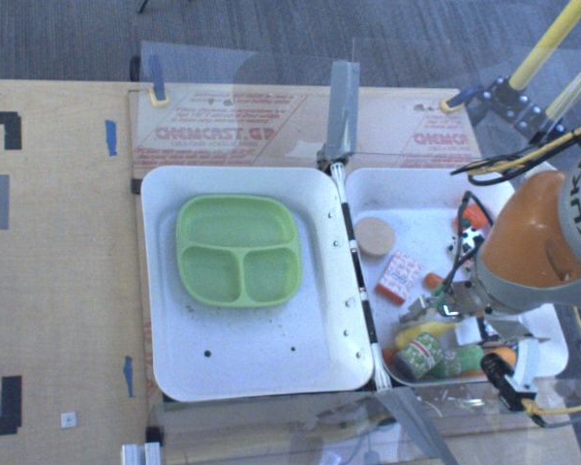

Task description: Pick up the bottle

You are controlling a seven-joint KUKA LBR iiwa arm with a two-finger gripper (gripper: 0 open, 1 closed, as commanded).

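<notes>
I cannot tell how my claw (445,310) is set; it hangs low just above the bottle (436,353), placed for a descent, I judge. That green bottle lies on its side, so it needs a crosswise grip. Beyond it sit a red-white packet (399,275) and a tan disc (375,235).

Red "CHEMCAST GP" lettering, apparently, on the protective sheet (234,124) behind the left bin (165,289).

I count two shallow white plastic bins (165,289) (407,192), one green three-compartment plate (239,250), one round tan disc (375,236).
</notes>
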